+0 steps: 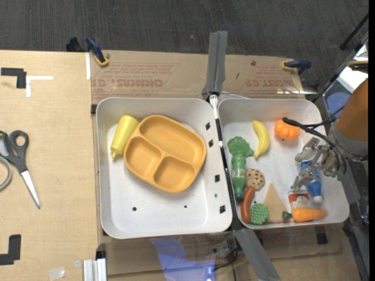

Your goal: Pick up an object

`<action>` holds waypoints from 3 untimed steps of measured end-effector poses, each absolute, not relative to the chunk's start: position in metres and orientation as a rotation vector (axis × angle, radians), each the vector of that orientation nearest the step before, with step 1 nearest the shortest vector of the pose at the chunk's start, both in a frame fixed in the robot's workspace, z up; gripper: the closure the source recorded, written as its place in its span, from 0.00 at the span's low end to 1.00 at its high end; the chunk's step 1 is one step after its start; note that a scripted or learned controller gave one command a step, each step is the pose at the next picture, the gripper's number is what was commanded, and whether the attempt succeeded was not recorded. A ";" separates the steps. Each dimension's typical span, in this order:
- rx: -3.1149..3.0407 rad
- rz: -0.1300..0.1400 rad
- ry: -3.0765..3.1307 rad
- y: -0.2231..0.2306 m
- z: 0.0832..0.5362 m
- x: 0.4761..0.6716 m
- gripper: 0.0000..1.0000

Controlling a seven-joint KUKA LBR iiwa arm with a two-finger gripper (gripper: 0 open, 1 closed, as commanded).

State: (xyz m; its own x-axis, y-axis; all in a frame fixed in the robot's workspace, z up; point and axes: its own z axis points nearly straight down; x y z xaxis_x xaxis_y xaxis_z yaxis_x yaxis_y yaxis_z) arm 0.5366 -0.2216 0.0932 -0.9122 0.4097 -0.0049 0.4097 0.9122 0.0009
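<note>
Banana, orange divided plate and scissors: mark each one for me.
banana [261,138], camera view, middle of its curved body.
orange divided plate [163,152], camera view, ridge between its compartments.
scissors [24,168], camera view, on the blades just below the handles.

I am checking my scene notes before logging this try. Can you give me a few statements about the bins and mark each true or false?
1. The yellow divided plate lies in the left bin. True.
2. The toy banana lies on the plate. False: it lies in the right bin, beside the green bottle.
3. The yellow mustard bottle lies against the plate's left edge. True.
4. The scissors lie in the left bin. False: they lie on the bench, left of both bins.
5. The toy carrot lies near the right bin's front corner. True.
</note>
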 end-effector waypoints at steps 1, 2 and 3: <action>0.546 0.001 3.086 -0.188 0.094 0.507 0.00; 0.553 -0.003 3.052 -0.198 0.103 0.491 0.00; 0.514 -0.007 3.055 -0.189 0.103 0.491 0.00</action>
State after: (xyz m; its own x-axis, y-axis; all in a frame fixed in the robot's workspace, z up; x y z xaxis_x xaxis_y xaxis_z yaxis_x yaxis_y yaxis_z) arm 0.4911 -0.1889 0.1029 -0.9440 0.3269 -0.0434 0.3271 0.9450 0.0030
